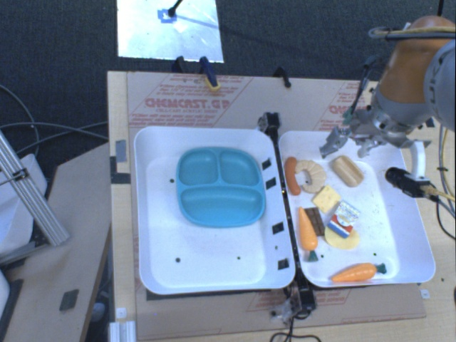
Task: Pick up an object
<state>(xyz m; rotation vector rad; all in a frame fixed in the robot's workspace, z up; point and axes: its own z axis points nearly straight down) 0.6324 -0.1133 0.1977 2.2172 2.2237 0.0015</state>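
The right bin (406,251) holds several toy foods: a tan bread roll (347,170), a beige ring (311,176), an orange sausage (291,175), a yellow cheese block (327,199), a red-white-blue packet (343,221), a brown bar (315,221), an orange stick (307,231) and a carrot (356,272). My gripper (350,145) hangs over the bin's far edge, just behind the bread roll. Its fingers (333,147) are spread open with nothing between them.
The left bin (160,262) holds a blue divided plate (219,187). A black clip strip (274,184) runs between the bins. A black fitting (403,179) on the arm sticks out over the right bin's far right side.
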